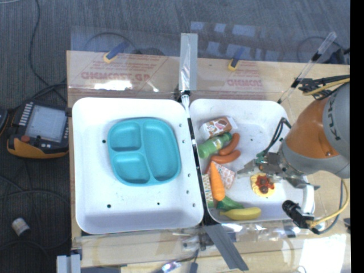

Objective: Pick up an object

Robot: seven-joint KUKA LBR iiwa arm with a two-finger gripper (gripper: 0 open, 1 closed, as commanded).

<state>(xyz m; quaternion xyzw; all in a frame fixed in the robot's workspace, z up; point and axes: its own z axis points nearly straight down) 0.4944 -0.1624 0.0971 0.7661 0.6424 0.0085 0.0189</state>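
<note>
Two white bins sit side by side on the bench. Left bin holds a blue divided plate lying flat near its middle. Right bin holds the toy food, gathered along its left half: a brown packet near the top, a green bottle tilted just below it, and a red sausage touching the bottle's right side. Below these a carrot lies over a white patterned wrapper, with a small green piece at its lower end and a banana along the bin's front wall. A yellow slice with red topping lies apart from that cluster, toward the bin's right.

The arm reaches in from the right, its orange band over the bin's right edge. The gripper hangs low, just above the yellow slice and right of the sausage. Whether the fingers are spread or pressed together cannot be told, and nothing is visibly caught between them.

A handheld controller rests on the carpet left of the bench.
</note>
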